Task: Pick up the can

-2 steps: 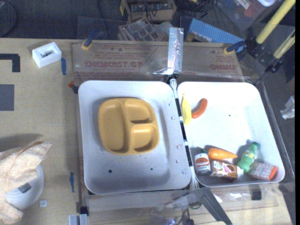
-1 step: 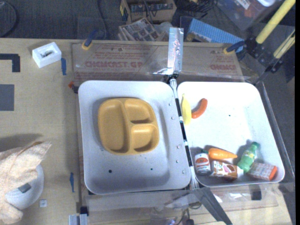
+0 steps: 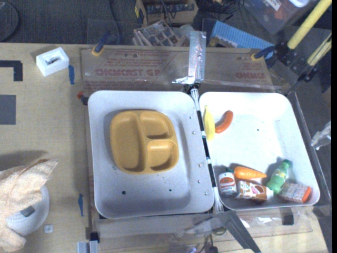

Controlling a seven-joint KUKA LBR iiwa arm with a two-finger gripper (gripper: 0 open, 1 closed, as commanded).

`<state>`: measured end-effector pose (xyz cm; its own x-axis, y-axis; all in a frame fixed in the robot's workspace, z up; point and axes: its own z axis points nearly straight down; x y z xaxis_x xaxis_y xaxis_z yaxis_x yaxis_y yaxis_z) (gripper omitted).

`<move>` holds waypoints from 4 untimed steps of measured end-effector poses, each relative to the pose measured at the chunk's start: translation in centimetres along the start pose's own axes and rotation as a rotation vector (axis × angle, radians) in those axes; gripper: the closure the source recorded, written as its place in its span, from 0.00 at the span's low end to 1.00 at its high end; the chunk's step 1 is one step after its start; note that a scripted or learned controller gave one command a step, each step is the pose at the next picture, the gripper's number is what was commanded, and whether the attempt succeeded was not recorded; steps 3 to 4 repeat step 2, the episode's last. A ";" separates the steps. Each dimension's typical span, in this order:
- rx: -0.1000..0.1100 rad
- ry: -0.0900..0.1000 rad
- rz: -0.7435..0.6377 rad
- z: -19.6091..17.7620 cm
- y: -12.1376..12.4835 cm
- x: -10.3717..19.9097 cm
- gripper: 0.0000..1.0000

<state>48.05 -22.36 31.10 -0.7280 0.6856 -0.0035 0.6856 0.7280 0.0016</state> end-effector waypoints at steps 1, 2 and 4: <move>-0.001 -0.006 -0.363 -9.8 0.2 -0.2 1.00; 0.000 -0.001 -0.717 2.9 0.5 -0.1 1.00; 0.000 -0.001 -0.717 2.9 0.5 -0.1 1.00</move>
